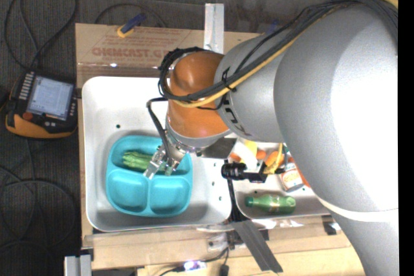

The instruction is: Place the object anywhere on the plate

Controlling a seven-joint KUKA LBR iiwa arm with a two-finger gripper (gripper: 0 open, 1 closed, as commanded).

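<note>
Turquoise plate (pixel 150 198): a moulded plastic dish with three compartments, which we see lying in the left white bin (pixel 97 119); two compartments sit along its near side and a long one along its far side.

Green object (pixel 137 159): we read it as a small ribbed toy vegetable, lying in the plate's far compartment toward the left, its right end running in under the fingertips.

Gripper (pixel 160 167): it hangs over the plate at the object's right end, below the orange band (pixel 193 90) of the wrist. We cannot tell how far apart the fingers stand, nor whether anything is between them; the wrist hides too much.

Handling: we judge the object light, stiff and fairly smooth, so it may slip or roll under a loose pinch. We would take it across its narrow middle, with the fingers straddling its width.

Progress: as things lie, the object rests within the plate's rim, so we judge the task at or near its end.

Risk: the compartment walls crowd the fingers, and a nudge could roll the object.

Right bin (pixel 242 209): it holds a green bottle (pixel 272 203) and some mixed items, well apart from the plate.
</note>
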